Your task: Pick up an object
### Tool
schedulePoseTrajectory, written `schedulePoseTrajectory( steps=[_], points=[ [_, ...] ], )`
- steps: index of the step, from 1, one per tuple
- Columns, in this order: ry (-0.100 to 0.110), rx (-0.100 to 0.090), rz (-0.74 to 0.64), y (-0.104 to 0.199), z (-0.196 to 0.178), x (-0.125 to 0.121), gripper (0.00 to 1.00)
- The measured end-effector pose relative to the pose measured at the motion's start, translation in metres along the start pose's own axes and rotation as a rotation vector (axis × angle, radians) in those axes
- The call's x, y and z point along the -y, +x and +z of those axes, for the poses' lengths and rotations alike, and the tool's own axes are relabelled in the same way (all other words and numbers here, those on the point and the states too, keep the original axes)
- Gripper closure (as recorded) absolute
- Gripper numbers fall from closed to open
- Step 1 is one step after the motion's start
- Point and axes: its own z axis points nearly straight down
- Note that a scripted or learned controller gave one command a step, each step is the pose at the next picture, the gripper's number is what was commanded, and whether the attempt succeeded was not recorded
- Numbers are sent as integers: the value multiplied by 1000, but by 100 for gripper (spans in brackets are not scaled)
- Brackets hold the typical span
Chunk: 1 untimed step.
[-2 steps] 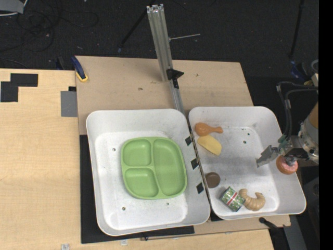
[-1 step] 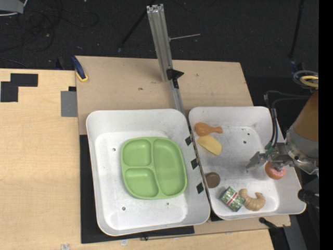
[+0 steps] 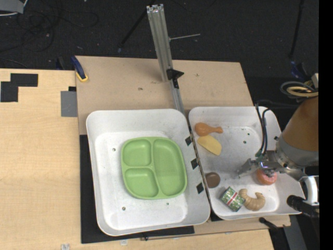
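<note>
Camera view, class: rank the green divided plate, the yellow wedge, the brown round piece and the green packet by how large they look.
1. green divided plate, by far the largest
2. yellow wedge
3. green packet and brown round piece: these look too alike to rank.

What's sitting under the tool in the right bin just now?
A reddish round object lies right beneath the tool, on the right bin floor. Its upper part is covered by the tool, so its full shape isn't visible.
</note>
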Motion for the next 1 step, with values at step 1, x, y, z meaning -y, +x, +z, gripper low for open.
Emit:
schedulePoseTrajectory(
  steps=[1],
  points=[
    [-14, 6, 0, -1, 27, -4, 0]
  ],
)
